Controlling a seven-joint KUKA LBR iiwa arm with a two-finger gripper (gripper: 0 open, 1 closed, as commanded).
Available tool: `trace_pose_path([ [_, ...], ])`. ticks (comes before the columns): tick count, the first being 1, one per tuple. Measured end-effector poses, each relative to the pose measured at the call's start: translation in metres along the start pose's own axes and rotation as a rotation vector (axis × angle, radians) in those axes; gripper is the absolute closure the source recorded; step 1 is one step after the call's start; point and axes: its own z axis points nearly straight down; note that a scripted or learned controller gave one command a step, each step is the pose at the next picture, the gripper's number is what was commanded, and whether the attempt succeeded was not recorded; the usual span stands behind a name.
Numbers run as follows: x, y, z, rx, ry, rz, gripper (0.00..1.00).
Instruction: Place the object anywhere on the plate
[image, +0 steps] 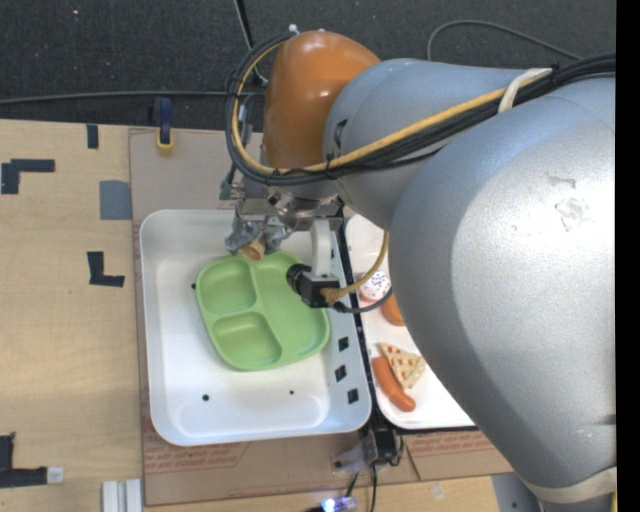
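**Tool hovering at the plate's far rim with a small tan piece at its tip**

You are looking at the arm (480, 250) first: it is reaching in from the right and bending down steeply, its orange band (305, 95) sitting directly above the tool (255, 240), with cables looping around the wrist.

Below and just in front of the tool, the left bin (170, 400) is carrying the green plate (262, 312), a three-compartment tray lying flat and slightly turned. Off to the tool's right, the right bin (440, 405) is holding toy foods: a pizza slice (402, 364) and a sausage (393, 388).

Right at the tool's tip, a small tan object (252, 251) is showing, over the plate's far edge. Whether the fingers are clamping it, you cannot tell; the wrist hardware is crowding the view.

Judging by its look, the piece is probably light, stiff and small, so it is likely tolerating a firm pinch across its middle, though a shallow grip could let it slip.
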Motion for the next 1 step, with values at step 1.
trace_pose_path([
  [1,-0.0027,-0.0009,-0.0002,0.002,-0.003,0.003,0.0],
])
